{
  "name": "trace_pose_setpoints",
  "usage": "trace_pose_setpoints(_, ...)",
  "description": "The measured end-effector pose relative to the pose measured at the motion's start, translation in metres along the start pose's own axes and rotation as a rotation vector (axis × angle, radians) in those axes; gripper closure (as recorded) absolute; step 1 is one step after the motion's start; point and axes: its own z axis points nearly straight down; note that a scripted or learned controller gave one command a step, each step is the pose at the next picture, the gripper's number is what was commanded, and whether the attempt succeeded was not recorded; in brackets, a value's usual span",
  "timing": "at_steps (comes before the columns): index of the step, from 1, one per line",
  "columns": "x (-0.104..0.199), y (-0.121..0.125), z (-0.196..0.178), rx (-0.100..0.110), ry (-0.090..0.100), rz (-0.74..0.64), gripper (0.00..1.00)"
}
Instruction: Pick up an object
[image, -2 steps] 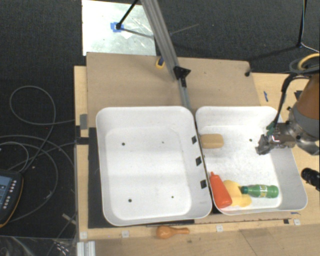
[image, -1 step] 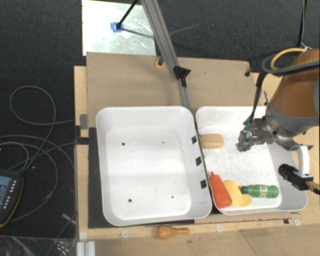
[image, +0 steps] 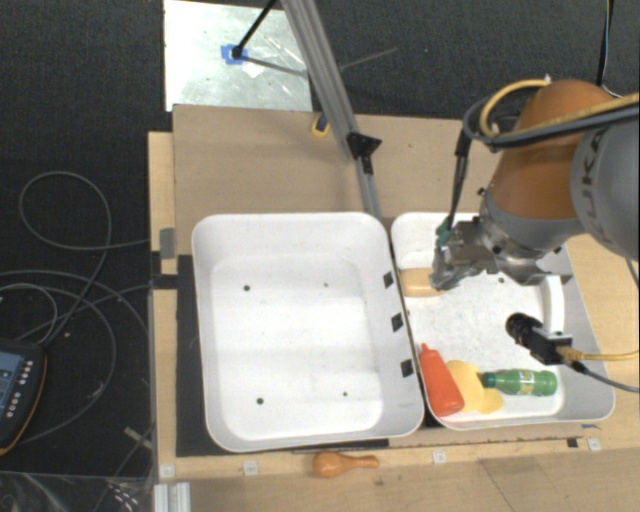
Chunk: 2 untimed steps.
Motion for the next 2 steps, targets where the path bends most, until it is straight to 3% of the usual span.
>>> trace_pose_setpoints(2,0.096,0.027,0.005,0.000,0.000,0.002,1.00)
